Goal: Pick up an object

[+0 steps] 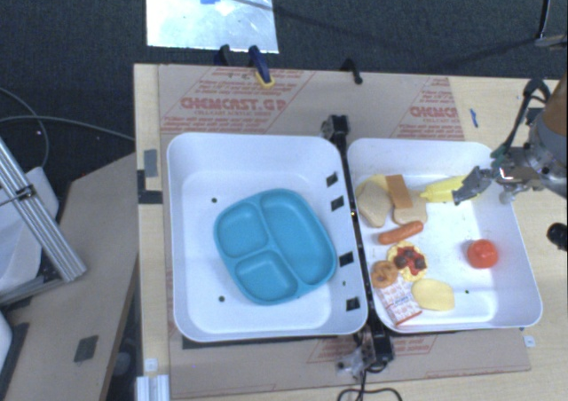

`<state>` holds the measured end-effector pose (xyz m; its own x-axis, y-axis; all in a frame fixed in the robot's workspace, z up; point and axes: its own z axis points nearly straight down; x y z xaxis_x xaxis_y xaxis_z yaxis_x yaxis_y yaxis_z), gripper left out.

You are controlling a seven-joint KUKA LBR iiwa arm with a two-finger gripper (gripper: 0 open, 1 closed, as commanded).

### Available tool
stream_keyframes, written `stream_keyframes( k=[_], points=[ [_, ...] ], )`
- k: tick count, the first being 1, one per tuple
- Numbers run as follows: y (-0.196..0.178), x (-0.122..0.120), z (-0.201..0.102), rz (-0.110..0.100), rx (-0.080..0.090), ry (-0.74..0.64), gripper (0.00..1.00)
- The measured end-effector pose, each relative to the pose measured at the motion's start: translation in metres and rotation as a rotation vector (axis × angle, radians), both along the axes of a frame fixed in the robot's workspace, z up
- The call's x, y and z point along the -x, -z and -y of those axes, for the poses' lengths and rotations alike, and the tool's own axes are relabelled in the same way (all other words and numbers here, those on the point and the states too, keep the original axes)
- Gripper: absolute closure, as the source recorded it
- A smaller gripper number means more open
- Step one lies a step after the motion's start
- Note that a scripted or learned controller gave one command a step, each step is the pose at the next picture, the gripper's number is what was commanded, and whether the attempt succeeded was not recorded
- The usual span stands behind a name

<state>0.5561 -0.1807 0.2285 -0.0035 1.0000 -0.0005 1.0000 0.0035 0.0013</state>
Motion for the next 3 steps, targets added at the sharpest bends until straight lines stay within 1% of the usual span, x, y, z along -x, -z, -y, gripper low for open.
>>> stream_keyframes(
  k=[1, 2, 3],
  points=[
    [0.128, 0.057, -0.009, -0.014, -0.005, 0.004, 0.0],
    [0.134, 0.044, -0.05, 0.007, 0.008, 0.01, 0.0],
    [0.134, 0.05, -0.06, 0.025, 0.026, 0.016, 0.0]
  ],
)
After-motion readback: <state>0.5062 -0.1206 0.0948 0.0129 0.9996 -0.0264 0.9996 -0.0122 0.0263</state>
